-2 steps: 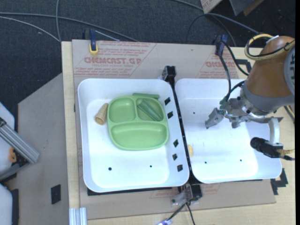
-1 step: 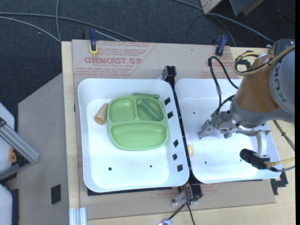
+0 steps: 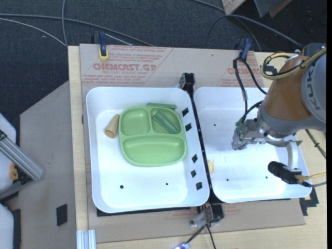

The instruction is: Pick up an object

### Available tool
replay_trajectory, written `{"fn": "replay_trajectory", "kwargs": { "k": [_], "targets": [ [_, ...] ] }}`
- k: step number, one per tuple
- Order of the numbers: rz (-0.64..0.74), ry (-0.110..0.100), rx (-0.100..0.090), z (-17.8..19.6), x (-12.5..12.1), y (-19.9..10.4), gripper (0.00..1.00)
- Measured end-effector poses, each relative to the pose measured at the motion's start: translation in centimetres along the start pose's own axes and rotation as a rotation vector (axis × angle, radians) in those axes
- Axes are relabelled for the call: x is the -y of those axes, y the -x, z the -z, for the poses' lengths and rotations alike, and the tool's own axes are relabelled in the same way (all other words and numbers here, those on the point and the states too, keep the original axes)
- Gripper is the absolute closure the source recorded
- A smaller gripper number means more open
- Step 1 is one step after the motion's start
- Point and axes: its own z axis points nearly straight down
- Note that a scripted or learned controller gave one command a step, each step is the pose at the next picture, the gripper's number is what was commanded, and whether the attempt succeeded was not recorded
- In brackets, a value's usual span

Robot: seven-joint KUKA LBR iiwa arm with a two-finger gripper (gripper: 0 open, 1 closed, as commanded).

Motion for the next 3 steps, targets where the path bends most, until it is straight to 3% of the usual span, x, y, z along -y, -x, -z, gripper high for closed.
{"fn": "replay_trajectory", "kwargs": {
  "k": [2, 3],
  "targets": [
    [0.003, 0.007, 0.003, 11.7, -0.1, -0.5, 1.0],
    [0.006, -0.003, -0.001, 10.6, 0.3, -5.2, 1.0]
  ]
}}
